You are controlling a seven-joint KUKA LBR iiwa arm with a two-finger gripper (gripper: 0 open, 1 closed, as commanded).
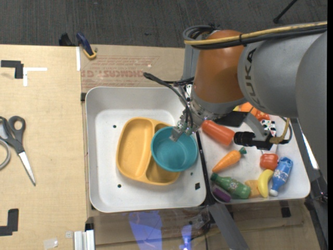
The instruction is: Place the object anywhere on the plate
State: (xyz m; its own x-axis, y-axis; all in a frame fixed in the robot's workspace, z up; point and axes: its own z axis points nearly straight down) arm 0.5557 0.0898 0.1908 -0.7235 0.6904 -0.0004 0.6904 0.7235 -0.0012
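**Teal bowl sits on the yellow plate, gripper at its rim**

In the left bin (99, 155), the teal bowl (174, 150) rests upright on the right part of the yellow divided plate (136, 149), overlapping its edge. The gripper (182, 129) hangs at the bowl's upper right rim; whether the fingers are spread or closed on that rim, I cannot tell, since the wrist hides them.

The bowl looks like thin hard plastic: light, stiff and smooth, so probably slippery. Its wall is the natural hold, one finger inside and one outside the rim. A pinch there may tilt the bowl as it lifts.

The right bin (296, 191) holds toy food, including a carrot (229, 160) and a banana (264, 183).
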